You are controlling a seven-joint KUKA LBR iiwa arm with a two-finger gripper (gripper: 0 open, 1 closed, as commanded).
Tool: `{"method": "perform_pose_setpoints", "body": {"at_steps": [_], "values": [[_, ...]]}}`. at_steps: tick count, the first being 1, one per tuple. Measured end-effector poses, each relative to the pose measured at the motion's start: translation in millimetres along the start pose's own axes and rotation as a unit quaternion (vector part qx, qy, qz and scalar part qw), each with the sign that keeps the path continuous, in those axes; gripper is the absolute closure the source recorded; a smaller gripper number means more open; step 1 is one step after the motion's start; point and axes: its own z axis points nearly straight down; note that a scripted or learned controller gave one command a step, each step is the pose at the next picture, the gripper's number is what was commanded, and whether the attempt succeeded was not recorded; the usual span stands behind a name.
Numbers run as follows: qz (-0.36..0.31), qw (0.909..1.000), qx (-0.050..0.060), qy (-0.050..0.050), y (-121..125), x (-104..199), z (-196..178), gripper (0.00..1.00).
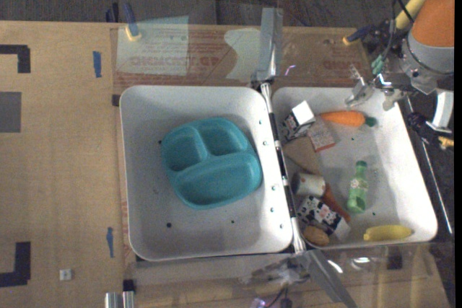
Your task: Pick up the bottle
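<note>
The counter [58,177] is tan, with dark and blue tape marks along its left side. Two white bins sit on it side by side. The left bin [144,227], in the middle of the frame, holds one teal divided tray [211,162], lying slightly askew. The right bin [415,184] holds the clutter. A brown card [303,155] lies near its left wall, with a small black-and-white box [298,117] above it and a carrot [346,119] along the upper edge. The green bottle [357,186] lies in the middle of this bin, roughly upright in the frame, apart from its neighbours. To its left rests a pale cup [310,184], and below that a black-and-white patterned pack [321,214] and a brown round item [315,234]. A banana [388,232] lies at the lower right corner. The arm [433,25] sits at the upper right, its gripper [372,89] over the bin's upper right edge, above the carrot and well apart from the bottle. Whether the jaws are open or closed cannot be told.
</note>
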Motion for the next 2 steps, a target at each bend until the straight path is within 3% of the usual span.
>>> {"method": "perform_pose_setpoints", "body": {"at_steps": [1,2], "values": [[0.130,0.9915,0.002,0.001,-90.2,-22.3,93.1,0.00],[0.134,0.9909,-0.005,0.000,-111.4,-20.3,118.4,0.00]]}}
